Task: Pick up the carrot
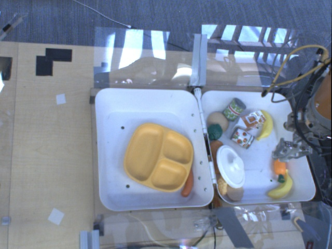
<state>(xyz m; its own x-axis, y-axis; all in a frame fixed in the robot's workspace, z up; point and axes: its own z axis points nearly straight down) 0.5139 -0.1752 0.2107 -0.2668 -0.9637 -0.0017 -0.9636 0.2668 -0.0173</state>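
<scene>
The carrot is a short orange piece with a green end. It lies near the right wall of the right bin, just above a banana. My gripper hangs at the bin's right side, directly above the carrot's upper end and very close to it. The grey gripper body hides part of the carrot. Nothing is lifted off the bin floor.
The right bin also holds a white lidded bowl, a green can, two small cartons, a second banana and round vegetables. In the left bin lie a yellow divided plate and an orange-red stick.
</scene>
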